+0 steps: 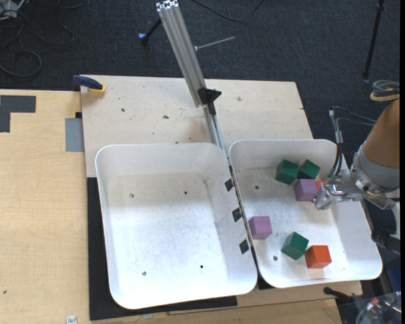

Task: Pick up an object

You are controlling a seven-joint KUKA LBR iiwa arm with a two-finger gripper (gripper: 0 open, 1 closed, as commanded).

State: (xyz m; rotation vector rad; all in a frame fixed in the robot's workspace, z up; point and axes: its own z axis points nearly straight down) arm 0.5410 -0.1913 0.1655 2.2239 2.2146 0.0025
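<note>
Right bin (364, 275) near edge: orange cube (318, 256), green cube (295, 244) | left wall: purple cube (260, 226) | right edge: gripper (322, 196) touching second purple cube (305, 189), finger state cannot tell | far: two green cubes (287, 171).

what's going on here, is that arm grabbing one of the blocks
A grey robot arm reaches in from the right over the right bin, its gripper low beside a purple cube near the bin's far side. Whether it grips anything cannot be told. Just behind that cube sit two green cubes. Nearer the front lie another purple cube, a third green cube and an orange cube. The left bin sits alongside.
</note>
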